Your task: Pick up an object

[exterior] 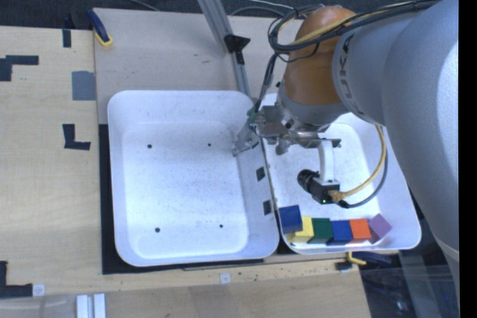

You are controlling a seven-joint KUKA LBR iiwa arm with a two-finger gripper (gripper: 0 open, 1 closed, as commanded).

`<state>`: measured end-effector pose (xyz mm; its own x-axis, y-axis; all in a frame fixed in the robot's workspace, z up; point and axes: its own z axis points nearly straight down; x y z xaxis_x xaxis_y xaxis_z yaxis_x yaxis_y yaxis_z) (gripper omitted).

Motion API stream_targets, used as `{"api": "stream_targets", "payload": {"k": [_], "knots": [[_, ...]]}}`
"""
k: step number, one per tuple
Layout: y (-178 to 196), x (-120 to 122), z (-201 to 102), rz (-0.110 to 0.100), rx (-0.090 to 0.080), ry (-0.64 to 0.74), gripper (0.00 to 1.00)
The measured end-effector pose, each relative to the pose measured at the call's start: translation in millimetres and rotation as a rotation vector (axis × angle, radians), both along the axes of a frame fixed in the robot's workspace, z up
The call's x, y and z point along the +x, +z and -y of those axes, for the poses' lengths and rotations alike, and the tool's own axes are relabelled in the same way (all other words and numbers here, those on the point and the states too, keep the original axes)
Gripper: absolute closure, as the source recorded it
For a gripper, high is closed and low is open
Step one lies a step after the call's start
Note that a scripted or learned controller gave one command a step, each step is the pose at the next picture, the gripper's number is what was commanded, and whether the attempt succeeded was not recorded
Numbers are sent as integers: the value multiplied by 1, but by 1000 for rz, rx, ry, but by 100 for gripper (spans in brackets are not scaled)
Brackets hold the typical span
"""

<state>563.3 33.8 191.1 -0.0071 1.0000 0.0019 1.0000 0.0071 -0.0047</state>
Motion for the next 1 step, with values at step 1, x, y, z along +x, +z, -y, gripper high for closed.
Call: {"api": "stream_targets", "payload": {"k": [1], "knots": [[168,-65,-68,10,1,-1,0]]}}
